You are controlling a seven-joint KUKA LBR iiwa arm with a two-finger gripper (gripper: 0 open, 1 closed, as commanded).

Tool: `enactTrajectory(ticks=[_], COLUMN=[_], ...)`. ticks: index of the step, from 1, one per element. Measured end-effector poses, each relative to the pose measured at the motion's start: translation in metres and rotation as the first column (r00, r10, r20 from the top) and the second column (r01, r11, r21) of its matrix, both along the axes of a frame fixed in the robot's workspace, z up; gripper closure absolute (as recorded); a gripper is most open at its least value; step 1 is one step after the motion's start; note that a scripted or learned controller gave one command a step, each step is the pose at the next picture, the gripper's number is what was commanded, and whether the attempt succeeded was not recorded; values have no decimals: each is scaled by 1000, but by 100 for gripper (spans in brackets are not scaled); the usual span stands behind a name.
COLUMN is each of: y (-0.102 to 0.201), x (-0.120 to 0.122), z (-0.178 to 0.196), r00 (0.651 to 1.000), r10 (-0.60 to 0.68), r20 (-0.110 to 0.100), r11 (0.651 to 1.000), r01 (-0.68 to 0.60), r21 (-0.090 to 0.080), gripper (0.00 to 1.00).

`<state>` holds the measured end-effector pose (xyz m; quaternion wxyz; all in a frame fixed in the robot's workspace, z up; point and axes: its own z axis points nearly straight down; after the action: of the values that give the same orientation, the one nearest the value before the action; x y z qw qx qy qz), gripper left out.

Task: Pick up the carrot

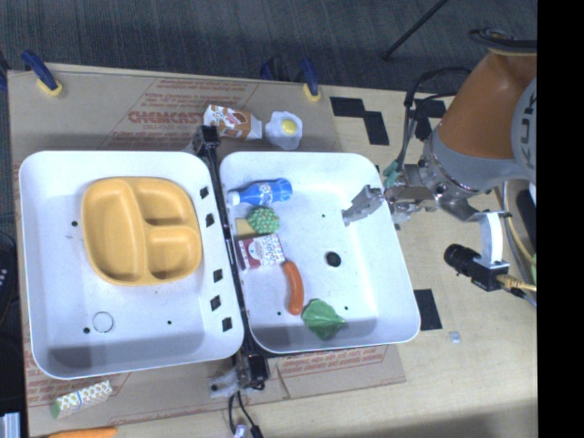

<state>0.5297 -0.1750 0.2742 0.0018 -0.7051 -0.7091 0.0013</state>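
Currently you are looking down at a slant on a tabletop (456, 354) carrying two shallow white bins side by side. Your left bin (55, 336), on the left of the frame, holds a yellow divided tray (141, 228). Your right bin (383, 281) sits at the centre of the frame and holds the clutter.

The carrot (294, 286) lies in the lower middle of the right bin, a short orange stick set nearly upright in the frame. Just below and right of it rests a green leafy toy (323, 318); whether the two touch cannot be told. Just above and left of it is a red packet (263, 250), then a green bumpy piece (262, 219), then a blue bottle (261, 192) lying on its side.

Your arm (488, 108) enters from the right of the frame. Its gripper (363, 203) is over the upper right part of the right bin, near the bin's right wall and well apart from the carrot. From this angle you cannot tell whether the jaws are open or closed; nothing is visible between them.

As a judgement, the task is barely begun: the carrot is untouched on the bin floor. What remains is to travel down and to the left across the bin, descend over the carrot, close on it and lift. The leafy toy and packet crowd both ends, so a grasp across the middle looks safest.
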Motion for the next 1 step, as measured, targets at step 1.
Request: enactTrajectory(ticks=[1], y=[57], x=[14], z=[-157], r00=[999], r10=[-42], r20=[-3], r11=[999], r01=[42], r21=[0], gripper=[0])
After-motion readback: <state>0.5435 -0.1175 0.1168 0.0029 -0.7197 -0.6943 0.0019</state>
